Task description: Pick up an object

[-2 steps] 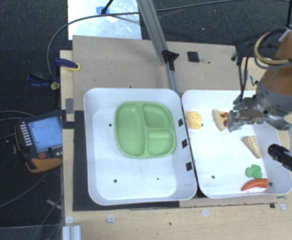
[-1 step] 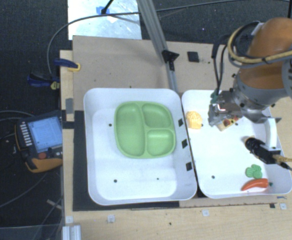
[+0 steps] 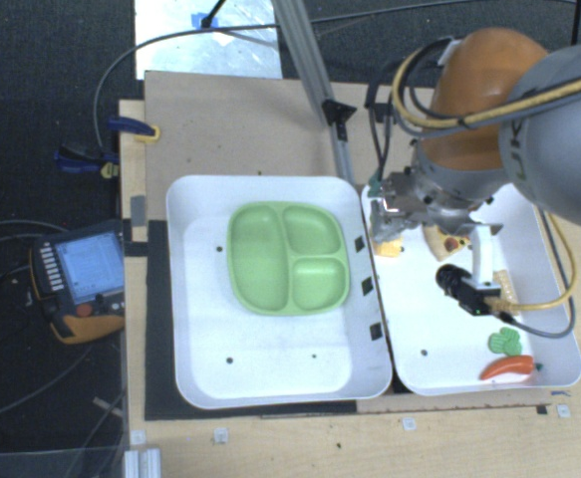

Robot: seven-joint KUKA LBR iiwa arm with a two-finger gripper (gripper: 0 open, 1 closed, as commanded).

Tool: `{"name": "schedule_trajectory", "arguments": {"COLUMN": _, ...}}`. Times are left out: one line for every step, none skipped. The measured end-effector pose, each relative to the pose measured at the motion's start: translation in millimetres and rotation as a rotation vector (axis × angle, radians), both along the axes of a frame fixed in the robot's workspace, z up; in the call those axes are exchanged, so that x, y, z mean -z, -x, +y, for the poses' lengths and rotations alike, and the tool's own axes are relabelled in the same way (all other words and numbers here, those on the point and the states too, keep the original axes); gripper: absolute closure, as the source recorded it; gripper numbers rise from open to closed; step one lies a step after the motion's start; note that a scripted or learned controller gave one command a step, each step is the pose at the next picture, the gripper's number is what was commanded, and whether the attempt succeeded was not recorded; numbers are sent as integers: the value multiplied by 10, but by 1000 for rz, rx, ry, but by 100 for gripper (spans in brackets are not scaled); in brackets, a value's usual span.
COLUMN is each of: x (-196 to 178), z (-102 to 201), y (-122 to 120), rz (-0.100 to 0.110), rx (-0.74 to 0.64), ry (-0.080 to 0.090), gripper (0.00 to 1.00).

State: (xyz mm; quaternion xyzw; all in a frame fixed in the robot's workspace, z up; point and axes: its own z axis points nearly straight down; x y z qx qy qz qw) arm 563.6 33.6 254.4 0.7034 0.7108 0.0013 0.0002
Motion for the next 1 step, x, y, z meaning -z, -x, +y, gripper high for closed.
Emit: {"name": "schedule_trajectory", "arguments": {"x": 59, "z": 490, "y": 0, "rz": 0, "rx": 1, "ry": 0, "gripper": 100}}
